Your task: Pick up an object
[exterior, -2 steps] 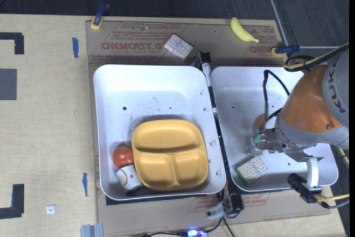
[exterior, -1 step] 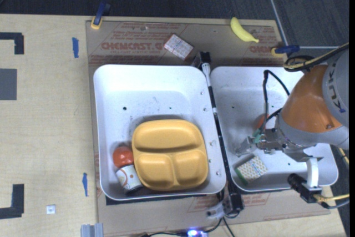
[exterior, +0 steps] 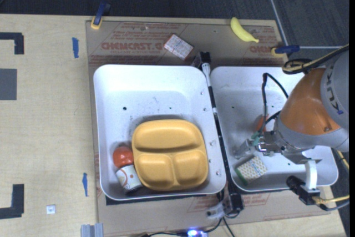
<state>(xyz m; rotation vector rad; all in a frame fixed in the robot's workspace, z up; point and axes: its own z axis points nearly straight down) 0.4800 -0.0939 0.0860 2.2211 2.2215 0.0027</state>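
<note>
**Arm down in the right bin, gripper beside a patterned packet**

The grey arm with its orange band reached in from the right and hung low over the right bin. Its gripper sat near the bin's front left part, just above a small patterned packet that lay flat on the bin floor close to the front wall. Whether the gripper was open or closed could not be told from the view, and nothing could be seen held by it.

In the left bin, a yellow divided tray lay toward the front, with a red and white object touching its left edge. On the cardboard behind the bins lay a banana and a small checked card
</note>
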